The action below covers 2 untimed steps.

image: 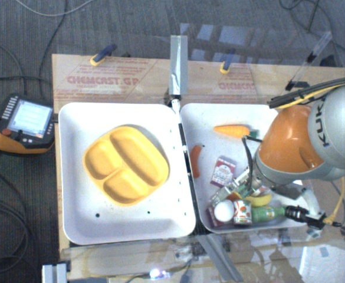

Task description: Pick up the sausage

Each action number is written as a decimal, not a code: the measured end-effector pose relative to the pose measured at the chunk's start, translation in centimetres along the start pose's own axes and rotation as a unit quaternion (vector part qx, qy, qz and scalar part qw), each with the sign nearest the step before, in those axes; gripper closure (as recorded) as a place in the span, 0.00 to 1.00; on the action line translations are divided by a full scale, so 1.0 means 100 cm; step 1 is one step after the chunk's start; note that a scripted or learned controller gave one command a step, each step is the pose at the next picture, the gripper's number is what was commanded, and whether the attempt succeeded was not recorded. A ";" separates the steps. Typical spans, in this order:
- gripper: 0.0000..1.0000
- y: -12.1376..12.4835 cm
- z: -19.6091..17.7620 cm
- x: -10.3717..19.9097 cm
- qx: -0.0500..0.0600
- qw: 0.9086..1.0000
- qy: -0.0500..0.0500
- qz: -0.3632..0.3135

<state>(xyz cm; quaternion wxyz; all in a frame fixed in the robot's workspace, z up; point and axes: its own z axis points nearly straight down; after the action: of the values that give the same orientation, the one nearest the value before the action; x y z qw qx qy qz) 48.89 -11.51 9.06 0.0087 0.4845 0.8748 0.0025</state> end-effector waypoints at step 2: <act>0.00 0.048 -0.093 0.084 0.009 0.995 0.006 0.102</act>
<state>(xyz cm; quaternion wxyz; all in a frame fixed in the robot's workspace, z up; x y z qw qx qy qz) 48.35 -1.84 18.29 -0.0008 0.5715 0.8206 -0.0014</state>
